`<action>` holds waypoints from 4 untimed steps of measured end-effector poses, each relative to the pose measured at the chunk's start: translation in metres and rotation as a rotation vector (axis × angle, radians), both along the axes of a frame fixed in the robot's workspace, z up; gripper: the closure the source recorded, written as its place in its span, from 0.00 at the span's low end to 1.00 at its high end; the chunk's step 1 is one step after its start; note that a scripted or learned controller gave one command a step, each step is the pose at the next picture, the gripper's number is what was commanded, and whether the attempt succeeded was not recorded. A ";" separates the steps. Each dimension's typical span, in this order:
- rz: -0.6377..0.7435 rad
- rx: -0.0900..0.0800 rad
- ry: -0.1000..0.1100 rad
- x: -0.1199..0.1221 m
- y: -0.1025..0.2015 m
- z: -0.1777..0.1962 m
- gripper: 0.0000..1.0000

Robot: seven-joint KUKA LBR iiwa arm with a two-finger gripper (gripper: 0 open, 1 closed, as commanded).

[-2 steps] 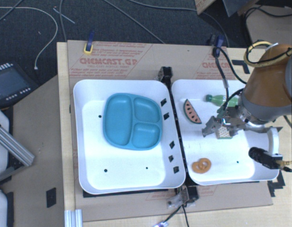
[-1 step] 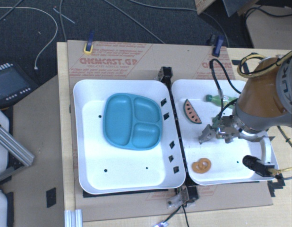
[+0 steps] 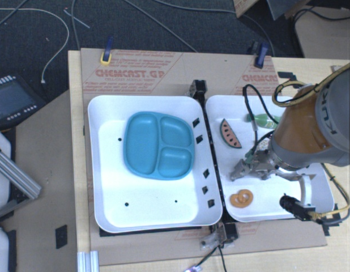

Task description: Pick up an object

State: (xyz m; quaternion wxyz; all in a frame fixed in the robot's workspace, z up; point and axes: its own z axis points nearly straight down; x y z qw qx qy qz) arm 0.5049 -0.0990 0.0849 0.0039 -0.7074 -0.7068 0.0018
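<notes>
The right bin (image 3: 265, 211) holds a red watermelon slice toy (image 3: 230, 134) near its left wall. An orange pretzel-shaped ring (image 3: 241, 198) lies near the bin's front left corner. A green item (image 3: 261, 119) sits toward the back, partly hidden by a black cable and the arm. My gripper (image 3: 244, 169) hangs low over the bin's middle, between the watermelon slice and the orange ring, just above and right of the ring. The wrist covers most of the gripper, and nothing is seen in its grasp.
The left bin (image 3: 107, 169) carries a blue divided plate (image 3: 159, 145) in its back half. A black divider with clips (image 3: 206, 152) runs between the bins. The bulky arm body (image 3: 308, 129) covers the right bin's right side, with cables looping around it.
</notes>
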 end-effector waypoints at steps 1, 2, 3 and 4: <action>-0.001 -0.001 -0.007 0.002 0.000 0.014 1.00; 0.001 -0.004 -0.014 0.006 -0.004 0.077 1.00; 0.002 -0.004 -0.014 0.008 -0.004 0.121 1.00; 0.007 0.001 -0.006 0.007 0.054 0.116 1.00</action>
